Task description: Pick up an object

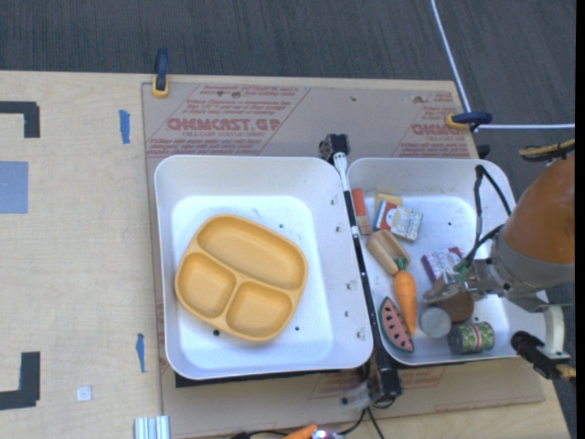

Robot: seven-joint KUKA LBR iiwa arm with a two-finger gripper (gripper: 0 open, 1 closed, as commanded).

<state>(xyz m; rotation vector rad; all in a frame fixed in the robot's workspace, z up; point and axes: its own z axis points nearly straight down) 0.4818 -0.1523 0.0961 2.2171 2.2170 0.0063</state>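
Hovering: jaws point(454, 293) over brown can point(457, 307) | green can point(471, 337) beside | grip unclear

In the right bin point(366, 183), a toy carrot point(405, 300) lies lengthwise beside a watermelon slice point(395, 326); a hot dog point(386, 251) sits above them, a green can point(471, 337) at the bin's near wall.

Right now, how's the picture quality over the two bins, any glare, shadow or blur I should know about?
Camera view: lighting is bright and even, the left bin around the yellow plate nearly washed out; the arm casts soft shadow over the right bin, where the end effector looks dark and slightly soft; small toys like the carrot and can stay readable, labels not.
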